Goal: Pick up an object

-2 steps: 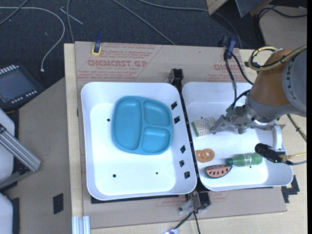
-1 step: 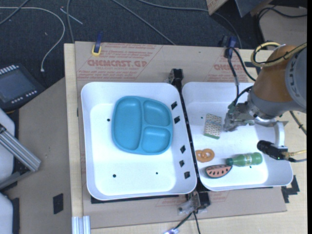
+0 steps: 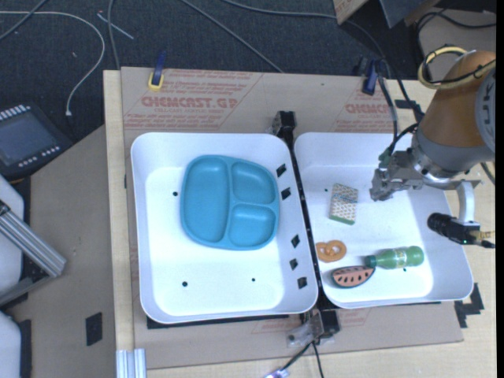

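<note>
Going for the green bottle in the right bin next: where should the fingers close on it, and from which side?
Probably grip the green bottle across the middle of its body, coming straight down from above. It lies on its side, long axis roughly left to right, so the fingers should close across its narrow width. The watermelon slice touches its left end; stay right of that.

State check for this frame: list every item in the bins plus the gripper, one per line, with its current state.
blue divided plate: flat in left bin, nothing on it
patterned sponge: lying in right bin, untouched
pretzel: flat on bin floor
green bottle: on its side
watermelon slice: flat, beside the bottle
gripper: over right bin, holding nothing
</note>
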